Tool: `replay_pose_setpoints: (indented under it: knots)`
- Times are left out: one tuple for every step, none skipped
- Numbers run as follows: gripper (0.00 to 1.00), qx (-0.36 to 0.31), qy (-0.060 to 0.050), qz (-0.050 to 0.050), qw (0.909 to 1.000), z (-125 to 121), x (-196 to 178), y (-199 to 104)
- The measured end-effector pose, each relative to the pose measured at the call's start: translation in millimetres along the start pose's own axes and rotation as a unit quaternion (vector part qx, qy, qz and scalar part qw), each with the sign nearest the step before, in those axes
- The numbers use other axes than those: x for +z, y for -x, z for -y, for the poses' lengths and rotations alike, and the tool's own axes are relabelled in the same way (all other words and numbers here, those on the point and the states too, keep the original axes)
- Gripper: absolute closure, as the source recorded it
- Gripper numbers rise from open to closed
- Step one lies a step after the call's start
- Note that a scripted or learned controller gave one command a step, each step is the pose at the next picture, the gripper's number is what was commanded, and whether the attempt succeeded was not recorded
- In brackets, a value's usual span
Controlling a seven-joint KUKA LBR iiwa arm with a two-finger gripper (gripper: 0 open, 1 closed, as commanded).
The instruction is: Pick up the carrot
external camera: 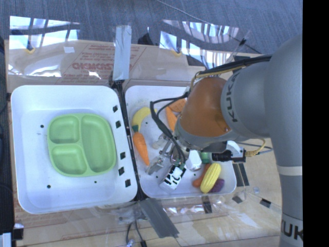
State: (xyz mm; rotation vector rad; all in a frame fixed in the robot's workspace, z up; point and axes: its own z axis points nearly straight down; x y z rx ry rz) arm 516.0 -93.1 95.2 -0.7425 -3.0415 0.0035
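Note:
The orange carrot (141, 147) lies on the floor of the right bin (154, 190), close to its left wall, with its tip pointing toward the front. My gripper (163, 172) hangs low in that bin, just right of the carrot's lower end. It is open, with only white bin floor between the metal fingertips. The grey arm and its orange band (203, 112) cover much of the bin's middle and back.
A yellow fruit (140, 116) lies just behind the carrot. An ear of corn (211, 177), a purple piece (220, 186) and a small orange piece (197, 181) sit at the front right. The left bin (25, 138) holds a green divided plate (82, 144).

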Motion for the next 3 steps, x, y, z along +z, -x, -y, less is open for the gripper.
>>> replay_pose_setpoints:
  knots:
    - [0.0,0.071,0.003,0.005,0.9974,-26,2,75]
    - [1.0,0.067,0.003,0.006,0.9977,-27,-8,75]
    - [1.0,0.247,0.005,0.006,0.9691,-77,-100,43]
